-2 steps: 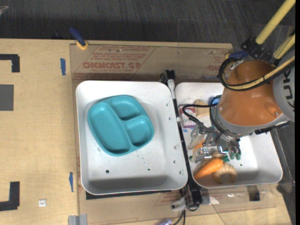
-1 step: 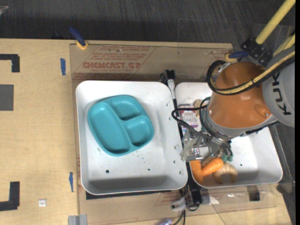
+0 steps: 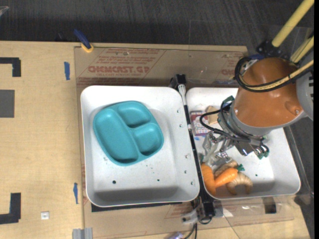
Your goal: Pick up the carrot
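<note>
Nearest cam, at bottom of frame: front rim of right bin [image 3: 286, 190], w/ carrot [image 3: 225, 176] lying just behind it in front-left corner. Carrot tilted, leafy end toward right, touching a rounder orange item [image 3: 208, 179] on its left and a tan lump [image 3: 241, 185] on its right. Crowded corner; little free room on any side of carrot, bin's left wall close by.

Gripper [image 3: 219, 151] just above carrot, metal fingers [image 3: 213, 144] pointing down-left toward it; apart or closed, can't tell — too cluttered and blurred. Nothing seen between them. Orange band of arm [image 3: 264, 96] covers most of right bin's middle and back. White packet w/ dark print [image 3: 198, 122] near back-left of same bin, partly under arm. Bare floor along bin's right side.

Left bin [image 3: 94, 183] side by side w/ right, a black divider [image 3: 188, 118] between. Teal tray [image 3: 128, 131], three compartments, sits left of centre there; open white floor in front of tray and to its right. Both bins on cardboard sheet [image 3: 124, 66], blue tape bits at its edges.
</note>
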`<control>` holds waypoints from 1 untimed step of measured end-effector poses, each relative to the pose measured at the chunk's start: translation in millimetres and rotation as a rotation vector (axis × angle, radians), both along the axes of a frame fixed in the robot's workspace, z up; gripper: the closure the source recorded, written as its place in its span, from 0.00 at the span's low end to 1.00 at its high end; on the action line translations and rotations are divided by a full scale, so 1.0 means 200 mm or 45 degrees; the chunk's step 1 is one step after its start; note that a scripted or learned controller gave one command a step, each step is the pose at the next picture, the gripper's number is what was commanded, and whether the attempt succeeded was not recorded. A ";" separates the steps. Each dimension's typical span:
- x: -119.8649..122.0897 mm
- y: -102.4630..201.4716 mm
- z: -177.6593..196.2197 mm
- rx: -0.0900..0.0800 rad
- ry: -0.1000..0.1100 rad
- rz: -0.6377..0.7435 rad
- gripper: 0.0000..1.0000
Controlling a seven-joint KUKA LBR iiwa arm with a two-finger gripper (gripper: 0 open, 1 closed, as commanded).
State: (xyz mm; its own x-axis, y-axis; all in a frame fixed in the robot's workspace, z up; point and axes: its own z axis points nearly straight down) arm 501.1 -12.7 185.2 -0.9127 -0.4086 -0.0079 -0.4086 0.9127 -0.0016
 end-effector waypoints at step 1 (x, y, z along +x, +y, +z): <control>0.00 0.00 0.00 0.000 0.000 0.001 0.00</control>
